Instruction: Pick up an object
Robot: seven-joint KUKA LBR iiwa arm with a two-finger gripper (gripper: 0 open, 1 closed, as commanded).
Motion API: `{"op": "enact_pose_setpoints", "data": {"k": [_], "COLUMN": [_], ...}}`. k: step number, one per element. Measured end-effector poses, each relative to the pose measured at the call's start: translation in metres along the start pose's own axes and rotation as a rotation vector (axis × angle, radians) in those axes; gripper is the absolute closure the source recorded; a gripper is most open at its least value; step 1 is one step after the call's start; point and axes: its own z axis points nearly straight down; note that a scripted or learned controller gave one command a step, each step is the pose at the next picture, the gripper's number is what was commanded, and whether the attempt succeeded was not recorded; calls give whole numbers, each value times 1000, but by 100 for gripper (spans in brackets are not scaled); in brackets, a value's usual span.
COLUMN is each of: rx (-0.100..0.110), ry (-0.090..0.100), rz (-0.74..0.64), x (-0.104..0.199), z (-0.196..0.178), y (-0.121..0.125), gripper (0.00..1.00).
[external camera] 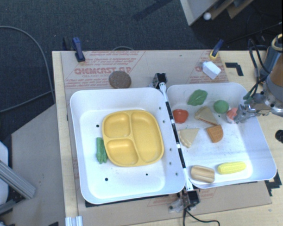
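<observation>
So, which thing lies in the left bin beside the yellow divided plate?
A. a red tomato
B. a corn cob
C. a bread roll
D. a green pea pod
D: the green pea pod lies against the left edge of the yellow divided plate in the left bin, while the corn cob, the red tomato and the bread roll are all in the right bin.
</observation>
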Motion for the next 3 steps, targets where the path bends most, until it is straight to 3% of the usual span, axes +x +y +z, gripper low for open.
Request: {"op": "enact_pose_setpoints", "data": {"k": [1, 2, 3], "rx": [0, 4, -10], "ry": [0, 4, -4], "rz": [0, -1, 1], "x": [0, 72, 59], "z": [0, 56, 88], "y": [0, 23, 10], "gripper": [0, 0, 0]}}
